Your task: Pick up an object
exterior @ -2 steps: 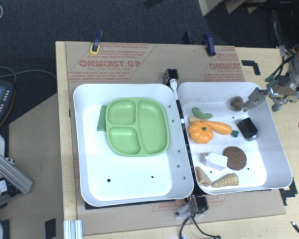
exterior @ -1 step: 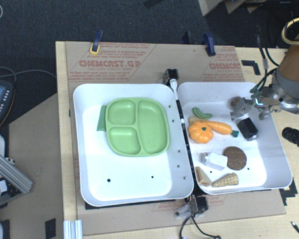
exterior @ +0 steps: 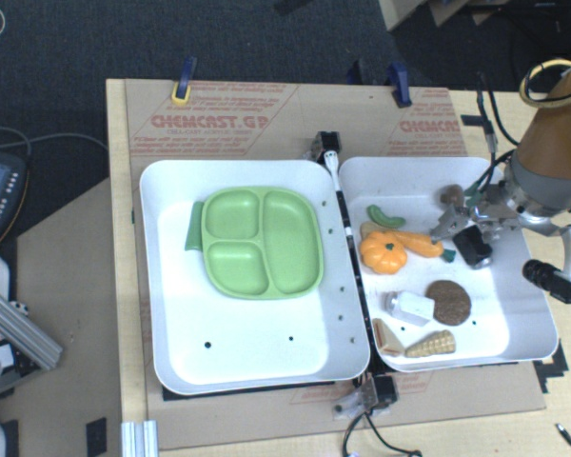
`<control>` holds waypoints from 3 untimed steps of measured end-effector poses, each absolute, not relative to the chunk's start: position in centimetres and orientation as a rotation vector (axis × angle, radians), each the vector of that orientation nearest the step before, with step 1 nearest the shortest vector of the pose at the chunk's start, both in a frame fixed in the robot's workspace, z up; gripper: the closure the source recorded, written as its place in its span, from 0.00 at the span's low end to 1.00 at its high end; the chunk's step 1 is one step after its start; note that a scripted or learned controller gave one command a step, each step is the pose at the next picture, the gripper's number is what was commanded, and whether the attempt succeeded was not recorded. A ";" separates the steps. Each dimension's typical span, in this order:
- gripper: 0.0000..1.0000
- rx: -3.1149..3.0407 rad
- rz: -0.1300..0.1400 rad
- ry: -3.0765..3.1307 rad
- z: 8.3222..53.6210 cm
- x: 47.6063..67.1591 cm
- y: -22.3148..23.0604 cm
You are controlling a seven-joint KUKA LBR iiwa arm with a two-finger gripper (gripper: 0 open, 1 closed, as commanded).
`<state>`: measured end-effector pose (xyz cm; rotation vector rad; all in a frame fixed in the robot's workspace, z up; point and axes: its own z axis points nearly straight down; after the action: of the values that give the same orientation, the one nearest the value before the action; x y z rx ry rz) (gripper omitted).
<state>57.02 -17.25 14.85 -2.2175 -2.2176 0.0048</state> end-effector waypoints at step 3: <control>1.00 -2.249 -0.009 -2.243 10.9 58.1 -18.3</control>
<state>58.08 -18.28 10.87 -2.2486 -2.2428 -0.0092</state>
